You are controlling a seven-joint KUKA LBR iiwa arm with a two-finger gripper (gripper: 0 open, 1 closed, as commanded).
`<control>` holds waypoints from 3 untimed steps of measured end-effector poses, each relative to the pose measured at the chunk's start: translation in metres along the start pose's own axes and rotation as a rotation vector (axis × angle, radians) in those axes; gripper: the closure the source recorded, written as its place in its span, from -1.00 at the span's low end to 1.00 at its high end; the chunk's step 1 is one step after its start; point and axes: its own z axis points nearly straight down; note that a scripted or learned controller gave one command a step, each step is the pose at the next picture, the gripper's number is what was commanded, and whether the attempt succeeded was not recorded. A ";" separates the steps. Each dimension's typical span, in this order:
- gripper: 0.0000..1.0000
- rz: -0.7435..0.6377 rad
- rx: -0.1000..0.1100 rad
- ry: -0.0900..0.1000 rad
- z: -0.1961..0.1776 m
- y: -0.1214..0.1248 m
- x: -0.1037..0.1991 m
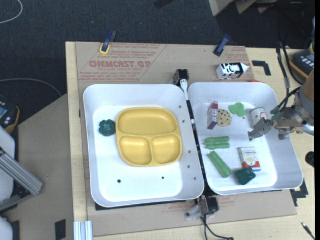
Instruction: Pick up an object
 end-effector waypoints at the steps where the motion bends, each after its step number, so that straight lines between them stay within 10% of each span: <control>1: -1.00 -0.003 -0.011 -0.003 -0.005 0.002 0.000; 3: -1.00 -0.003 -0.002 0.001 0.108 0.007 0.008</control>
